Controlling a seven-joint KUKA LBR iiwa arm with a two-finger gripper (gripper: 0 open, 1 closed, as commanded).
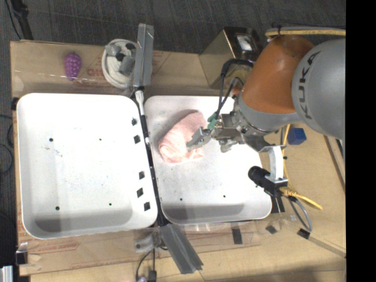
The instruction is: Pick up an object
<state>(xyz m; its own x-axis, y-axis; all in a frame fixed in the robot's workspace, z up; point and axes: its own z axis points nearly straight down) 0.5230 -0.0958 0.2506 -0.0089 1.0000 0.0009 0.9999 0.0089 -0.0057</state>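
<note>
I see pink cloth [179, 137] bunched in right bin [235, 207], near divider. Gripper [195, 142] sits on cloth's right edge; fingers look slightly apart, but I cannot tell for sure. My worry: soft fabric slips out, or pinch catches only loose fold.

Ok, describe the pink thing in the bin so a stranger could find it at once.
Start at the right-hand white bin of the two. In its upper left part lies a soft pink crumpled bundle, at the tip of the gripper. It is the one pink, rumpled item against the smooth white floor.
</note>
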